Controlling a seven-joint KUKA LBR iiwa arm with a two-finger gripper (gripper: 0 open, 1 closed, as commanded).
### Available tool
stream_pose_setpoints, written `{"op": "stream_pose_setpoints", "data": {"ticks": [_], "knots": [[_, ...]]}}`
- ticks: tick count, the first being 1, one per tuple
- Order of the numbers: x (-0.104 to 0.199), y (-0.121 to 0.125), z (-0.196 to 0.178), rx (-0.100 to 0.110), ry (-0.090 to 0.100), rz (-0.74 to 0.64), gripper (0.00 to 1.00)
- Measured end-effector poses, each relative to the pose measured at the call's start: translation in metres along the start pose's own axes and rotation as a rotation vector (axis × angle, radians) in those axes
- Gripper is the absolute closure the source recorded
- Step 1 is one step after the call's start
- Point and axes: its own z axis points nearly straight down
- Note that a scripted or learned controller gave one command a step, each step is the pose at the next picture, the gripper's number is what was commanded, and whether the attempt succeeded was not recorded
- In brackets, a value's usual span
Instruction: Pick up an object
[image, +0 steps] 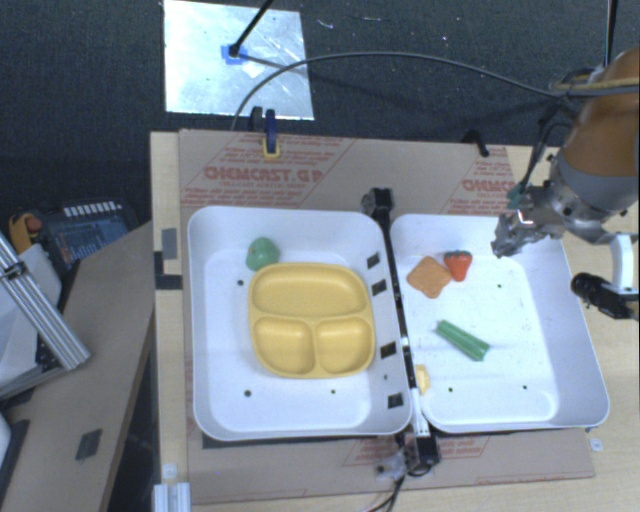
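Hovering over the right bin (560, 300) far edge, my hand (508, 243) carries nothing; its spread I cannot tell. Nearest, the red-orange toy (458, 264) touches the orange piece (429, 277): risk of nudging both.

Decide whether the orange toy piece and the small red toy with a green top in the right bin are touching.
Touching. The camera view shows the orange toy piece and the red toy side by side with their edges meeting and no white bin floor between them.
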Motion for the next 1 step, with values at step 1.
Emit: {"op": "stream_pose_setpoints", "data": {"ticks": [1], "knots": [[0.0547,0.0184,0.011,0.003,0.003,-0.005,1.0]]}}
